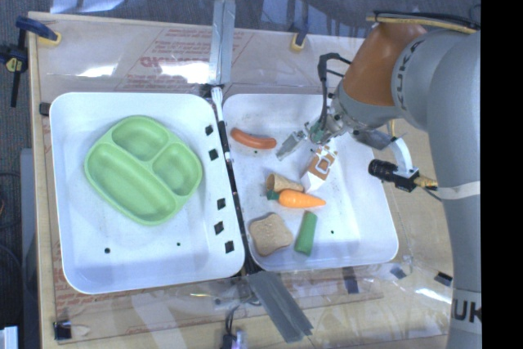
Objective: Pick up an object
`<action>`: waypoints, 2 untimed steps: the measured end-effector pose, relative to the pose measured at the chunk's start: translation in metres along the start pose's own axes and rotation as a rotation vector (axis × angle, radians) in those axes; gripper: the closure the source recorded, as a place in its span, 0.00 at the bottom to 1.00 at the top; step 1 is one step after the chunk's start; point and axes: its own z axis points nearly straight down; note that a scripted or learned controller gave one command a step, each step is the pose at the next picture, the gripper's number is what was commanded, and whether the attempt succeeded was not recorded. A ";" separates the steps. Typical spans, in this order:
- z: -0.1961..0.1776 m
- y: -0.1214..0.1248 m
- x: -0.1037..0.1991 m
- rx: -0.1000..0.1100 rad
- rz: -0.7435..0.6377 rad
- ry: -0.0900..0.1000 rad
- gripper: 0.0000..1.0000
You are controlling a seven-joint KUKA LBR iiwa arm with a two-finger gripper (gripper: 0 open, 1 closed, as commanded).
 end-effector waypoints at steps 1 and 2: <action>0.025 -0.044 0.022 0.024 -0.116 0.024 0.00; 0.023 -0.093 0.076 0.021 -0.289 0.026 0.00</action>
